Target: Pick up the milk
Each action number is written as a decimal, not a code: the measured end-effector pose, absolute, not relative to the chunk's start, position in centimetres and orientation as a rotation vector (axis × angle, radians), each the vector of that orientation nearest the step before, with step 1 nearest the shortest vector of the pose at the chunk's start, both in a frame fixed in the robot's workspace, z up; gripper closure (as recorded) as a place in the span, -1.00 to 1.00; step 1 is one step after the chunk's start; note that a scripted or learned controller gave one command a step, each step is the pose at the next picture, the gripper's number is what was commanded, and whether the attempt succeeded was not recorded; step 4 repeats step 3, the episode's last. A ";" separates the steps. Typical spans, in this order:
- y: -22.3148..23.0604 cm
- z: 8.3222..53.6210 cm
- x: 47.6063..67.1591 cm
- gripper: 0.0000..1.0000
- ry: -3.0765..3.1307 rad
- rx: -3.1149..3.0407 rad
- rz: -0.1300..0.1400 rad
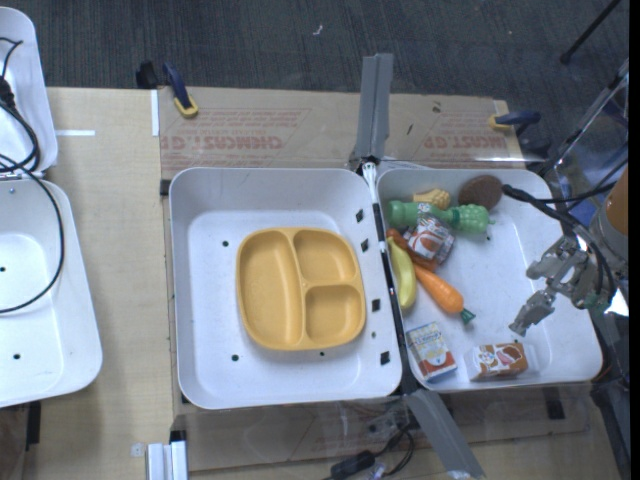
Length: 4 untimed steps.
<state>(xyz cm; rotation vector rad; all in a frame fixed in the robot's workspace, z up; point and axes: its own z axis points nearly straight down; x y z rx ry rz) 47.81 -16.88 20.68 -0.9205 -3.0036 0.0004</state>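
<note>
Red print on cardboard sheet (300,128) upside down, reads roughly "CHEMCOS"; carton labels illegible.

You are looking through one fixed camera mounted above the pale wooden bench (110,168), tilted down at a slant from the near side, so the dark grey carpeted floor (300,18) fills the top. It stands far enough back to take in both shallow white plastic bins, left (190,268) and right (560,218), with the arm's grey two-finger gripper (545,288) entering from your right.
</note>
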 end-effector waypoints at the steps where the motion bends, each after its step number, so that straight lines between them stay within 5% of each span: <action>1: -21.6 11.6 48.1 -1.00 -3.128 -0.378 -0.001; 2: -22.1 10.7 52.9 -1.00 -3.008 -0.966 0.000; 3: -17.1 10.7 50.1 -1.00 -2.839 -1.431 -0.001; 4: -17.1 10.7 50.1 -1.00 -2.839 -1.431 -0.001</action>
